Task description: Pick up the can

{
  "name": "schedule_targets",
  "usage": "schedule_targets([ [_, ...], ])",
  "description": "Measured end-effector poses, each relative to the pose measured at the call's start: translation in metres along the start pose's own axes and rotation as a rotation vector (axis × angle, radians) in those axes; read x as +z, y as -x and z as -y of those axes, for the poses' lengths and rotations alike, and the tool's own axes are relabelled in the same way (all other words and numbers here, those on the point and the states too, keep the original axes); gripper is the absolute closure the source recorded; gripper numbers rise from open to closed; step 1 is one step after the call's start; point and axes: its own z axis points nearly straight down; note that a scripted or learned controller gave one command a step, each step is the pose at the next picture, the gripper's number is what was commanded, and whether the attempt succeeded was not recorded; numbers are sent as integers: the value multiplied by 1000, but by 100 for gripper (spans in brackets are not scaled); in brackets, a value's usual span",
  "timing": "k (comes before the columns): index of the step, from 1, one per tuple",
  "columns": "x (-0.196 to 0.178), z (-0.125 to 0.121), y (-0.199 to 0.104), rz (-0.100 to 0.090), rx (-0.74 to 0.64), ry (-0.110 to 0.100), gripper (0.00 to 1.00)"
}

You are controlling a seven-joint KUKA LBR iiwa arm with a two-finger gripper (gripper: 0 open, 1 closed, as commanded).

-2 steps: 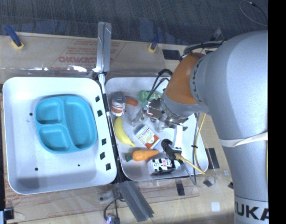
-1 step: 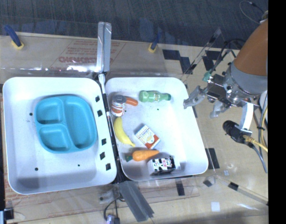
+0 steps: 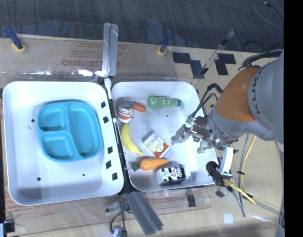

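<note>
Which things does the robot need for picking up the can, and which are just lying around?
For the job:
can, standing at the right bin's left wall
gripper

Just lying about:
banana
two carrots
green bottle
small carton
dark packet
blue tray in the left bin

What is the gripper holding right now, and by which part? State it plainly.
Nothing shows between the fingers of the gripper; it sits over the right bin, apart from the can.
</note>
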Motion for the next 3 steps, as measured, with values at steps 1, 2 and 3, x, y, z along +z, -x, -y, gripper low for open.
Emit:
schedule_targets([
  [1, 21, -48, -14, 0, 50, -1, 0],
  [2, 70, -109, -36, -1, 117, 0, 0],
  [3, 16, -66, -82, -2, 242, -2, 0],
])
